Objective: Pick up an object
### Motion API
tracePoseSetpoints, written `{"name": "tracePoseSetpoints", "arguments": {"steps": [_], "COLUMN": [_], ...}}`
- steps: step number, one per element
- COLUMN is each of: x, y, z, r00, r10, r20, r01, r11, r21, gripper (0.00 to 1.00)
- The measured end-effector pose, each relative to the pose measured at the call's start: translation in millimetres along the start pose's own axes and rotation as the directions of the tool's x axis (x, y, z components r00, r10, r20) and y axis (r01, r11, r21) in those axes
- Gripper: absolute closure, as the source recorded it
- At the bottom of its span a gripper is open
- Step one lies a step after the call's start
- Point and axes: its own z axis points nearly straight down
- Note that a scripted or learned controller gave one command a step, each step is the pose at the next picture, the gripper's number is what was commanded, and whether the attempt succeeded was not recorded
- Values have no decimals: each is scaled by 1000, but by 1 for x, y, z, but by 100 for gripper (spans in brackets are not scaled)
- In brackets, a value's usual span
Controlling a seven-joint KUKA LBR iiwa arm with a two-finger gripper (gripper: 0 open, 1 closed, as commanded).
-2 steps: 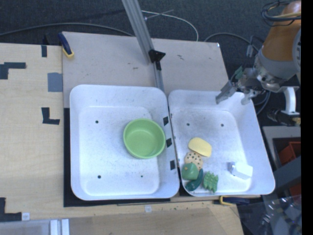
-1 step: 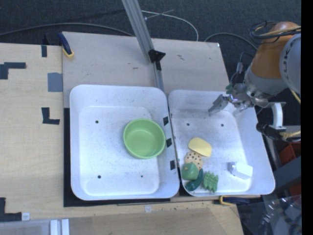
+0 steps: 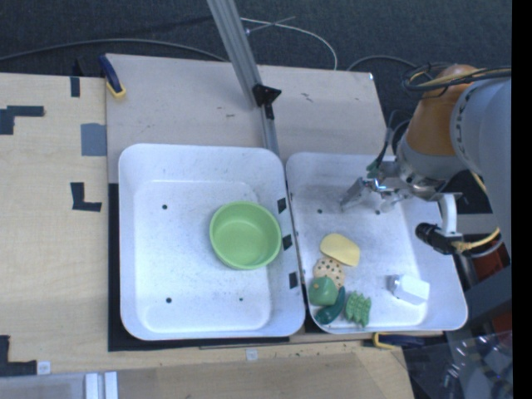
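Green leafy toy [image 3: 358,308] sits at the right bin's [image 3: 432,318] front edge, just right of the dark green toy [image 3: 326,294]. I see the fingers [image 3: 363,194] spread open, holding nothing, behind the yellow piece [image 3: 340,248].

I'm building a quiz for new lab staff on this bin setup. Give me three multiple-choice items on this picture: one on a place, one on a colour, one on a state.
1. Where does the bowl sit?
A. In the left bin
B. In the right bin
C. On the bare bench

2. What colour is the bowl?
A. Red
B. Green
C. Blue

3. How does the end effector stand relative to the yellow object?
A. Clamped on it
B. Apart from it, farther back in the right bin
C. Over the left bin

Answers:
1 A: the bowl rests inside the left bin.
2 B: it is light green all over.
3 B: bare floor of the right bin shows between the end effector and the yellow object.
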Motion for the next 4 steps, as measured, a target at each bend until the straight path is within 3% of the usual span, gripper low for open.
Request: {"name": "tracePoseSetpoints", "arguments": {"steps": [1, 3, 4], "x": [0, 16, 17], "y": [2, -7, -7], "z": [-14, -117, -136], "r00": [1000, 1000, 1000], "r10": [-1, 0, 1], "r20": [1, 1, 1], "r01": [1, 0, 0], "r11": [1000, 1000, 1000], "r21": [-5, -11, -9], "gripper": [100, 100, 100]}}
